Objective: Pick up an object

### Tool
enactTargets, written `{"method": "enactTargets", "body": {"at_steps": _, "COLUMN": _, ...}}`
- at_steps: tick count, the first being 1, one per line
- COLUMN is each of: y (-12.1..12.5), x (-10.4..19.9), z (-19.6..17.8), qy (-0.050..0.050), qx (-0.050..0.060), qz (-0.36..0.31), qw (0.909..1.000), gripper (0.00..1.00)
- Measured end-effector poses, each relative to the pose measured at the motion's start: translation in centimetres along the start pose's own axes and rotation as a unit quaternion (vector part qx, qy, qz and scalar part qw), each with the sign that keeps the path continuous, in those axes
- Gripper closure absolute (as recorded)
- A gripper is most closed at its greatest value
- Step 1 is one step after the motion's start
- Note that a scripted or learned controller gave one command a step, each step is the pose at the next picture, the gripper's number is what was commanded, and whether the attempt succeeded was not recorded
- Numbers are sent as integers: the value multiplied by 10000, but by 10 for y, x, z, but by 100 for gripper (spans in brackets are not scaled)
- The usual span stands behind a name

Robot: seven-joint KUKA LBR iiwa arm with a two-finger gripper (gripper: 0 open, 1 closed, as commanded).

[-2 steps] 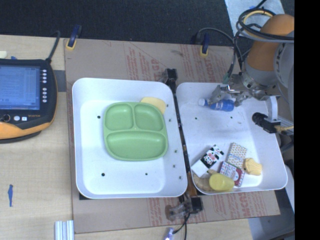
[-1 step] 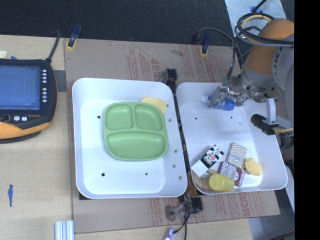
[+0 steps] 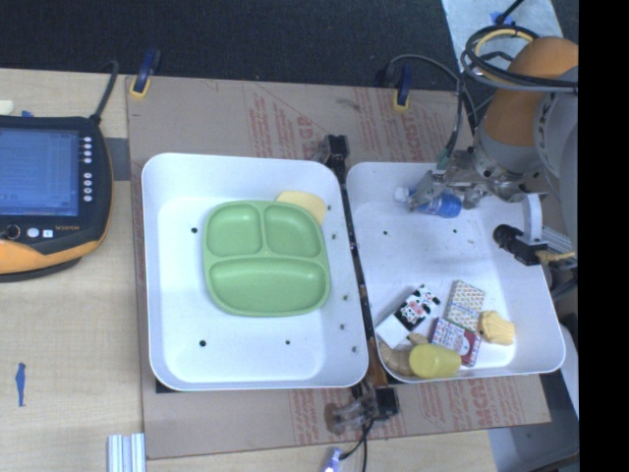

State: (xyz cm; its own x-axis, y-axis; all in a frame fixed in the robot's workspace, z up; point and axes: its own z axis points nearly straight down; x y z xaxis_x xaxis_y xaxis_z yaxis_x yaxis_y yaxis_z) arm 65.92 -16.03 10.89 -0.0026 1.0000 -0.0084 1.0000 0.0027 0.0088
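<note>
My pincer [image 3: 439,197] sits low at the far end of the right bin [image 3: 388,264], near its back wall. There is a small blue thing [image 3: 447,206] right at the tips, seemingly touching them. Whether it's actually gripped, and how far apart the tips are, I can't tell; it's too small and cluttered there. My arm [image 3: 521,96] comes in from the right, orange band above the wrist, black cables looping over the top.

Loose items in the right bin all crowd the near right corner, well apart from my pincer:
- yellow round-ended object [image 3: 433,362] at the near edge, lying on its side
- tan piece [image 3: 392,358] just beside it, partly hidden under it
- black-and-white patterned block [image 3: 417,308] a bit further in
- two small patterned cards or packets [image 3: 464,303], one with red print [image 3: 453,336], overlapping
- yellow lumpy item [image 3: 497,328] at the right, touching the cards

Middle of that bin's floor is bare white.

Left bin [image 3: 172,264]: green divided plate [image 3: 265,258], three compartments, flat in the centre. A pale yellow thing [image 3: 305,204] pokes out at its far right corner, touching or tucked under the rim.

Both bins rest on a brown cardboard sheet [image 3: 246,116] on the worktop [image 3: 59,362]. Teach pendant [image 3: 44,190] with a blue screen lies at far left.
</note>
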Motion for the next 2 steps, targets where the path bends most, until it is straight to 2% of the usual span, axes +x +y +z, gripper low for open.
{"method": "enactTargets", "body": {"at_steps": 1, "y": -86, "x": 45, "z": -51, "qy": 37, "qx": 64, "qz": -14, "qw": 10000, "gripper": 0}}
{"method": "enactTargets", "body": {"at_steps": 2, "y": -76, "x": 52, "z": 15, "qy": 13, "qx": 57, "qz": -6, "qw": 10000, "gripper": 0}}
